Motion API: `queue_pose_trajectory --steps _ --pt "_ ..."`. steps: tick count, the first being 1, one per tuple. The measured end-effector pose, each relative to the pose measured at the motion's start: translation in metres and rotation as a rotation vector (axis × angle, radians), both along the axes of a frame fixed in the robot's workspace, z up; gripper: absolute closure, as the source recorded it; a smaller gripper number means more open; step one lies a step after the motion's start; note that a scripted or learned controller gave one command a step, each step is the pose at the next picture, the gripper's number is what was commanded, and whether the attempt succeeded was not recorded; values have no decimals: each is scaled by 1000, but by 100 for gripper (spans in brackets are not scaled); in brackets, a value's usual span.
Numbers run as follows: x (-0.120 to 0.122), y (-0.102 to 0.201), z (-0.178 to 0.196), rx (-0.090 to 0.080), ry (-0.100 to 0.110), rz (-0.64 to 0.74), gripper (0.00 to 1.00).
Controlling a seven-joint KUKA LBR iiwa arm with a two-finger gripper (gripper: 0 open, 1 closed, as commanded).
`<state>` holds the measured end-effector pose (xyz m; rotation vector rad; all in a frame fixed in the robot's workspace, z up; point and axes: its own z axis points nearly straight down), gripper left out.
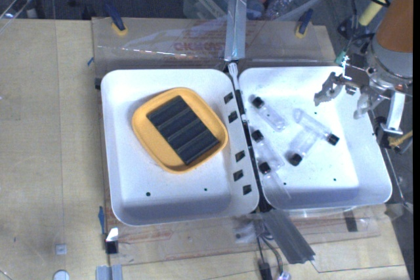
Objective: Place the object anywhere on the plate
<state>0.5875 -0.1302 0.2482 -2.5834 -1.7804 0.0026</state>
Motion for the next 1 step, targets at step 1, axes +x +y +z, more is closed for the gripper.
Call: queue_pose_trajectory --steps 1 --pt "-3 3 -6 -1 0 63 0"
